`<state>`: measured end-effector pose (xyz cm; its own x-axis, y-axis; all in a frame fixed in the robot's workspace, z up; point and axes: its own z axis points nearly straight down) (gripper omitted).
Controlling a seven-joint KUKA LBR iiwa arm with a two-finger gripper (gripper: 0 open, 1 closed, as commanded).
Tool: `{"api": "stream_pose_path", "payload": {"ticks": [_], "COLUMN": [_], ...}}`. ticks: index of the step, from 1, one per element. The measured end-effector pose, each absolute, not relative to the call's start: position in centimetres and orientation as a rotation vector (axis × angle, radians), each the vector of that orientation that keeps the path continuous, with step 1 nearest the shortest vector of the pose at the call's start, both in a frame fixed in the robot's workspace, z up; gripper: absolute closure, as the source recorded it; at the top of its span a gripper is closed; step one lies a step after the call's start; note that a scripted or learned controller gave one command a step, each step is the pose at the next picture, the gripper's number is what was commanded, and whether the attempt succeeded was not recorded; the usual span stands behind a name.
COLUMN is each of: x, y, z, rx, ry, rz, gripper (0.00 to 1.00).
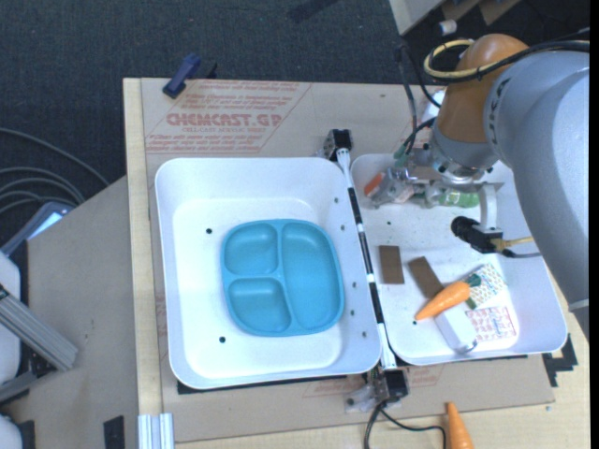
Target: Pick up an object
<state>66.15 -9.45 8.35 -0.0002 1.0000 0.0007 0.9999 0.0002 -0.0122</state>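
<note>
My gripper [408, 181] hangs low over the far left corner of the right bin [538, 337], under the grey arm with its orange band. A small orange and grey object [373, 187] lies right beside it in that corner. Nearer the front of this bin lie two brown flat blocks [389, 264] [424, 274], an orange carrot [442, 300] and a white printed packet [487, 311]. I see nothing held by the gripper.
The left bin [187, 213] holds a blue divided plate [281, 276]. A black clamp [338, 142] sits at the far end of the wall between the bins. A second orange piece [455, 428] lies on the bench in front of the right bin.
</note>
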Motion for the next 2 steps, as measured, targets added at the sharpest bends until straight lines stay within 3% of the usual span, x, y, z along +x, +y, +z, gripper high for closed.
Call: {"api": "stream_pose_path", "payload": {"ticks": [1,2], "x": [57.0,61.7], "y": [-12.4,-20.7], "z": [8.5,12.6], "rx": [-2.221,-2.223], "ry": [-2.219,-2.223], "rz": [0.002,0.000], "gripper": [0.00,0.00]}}
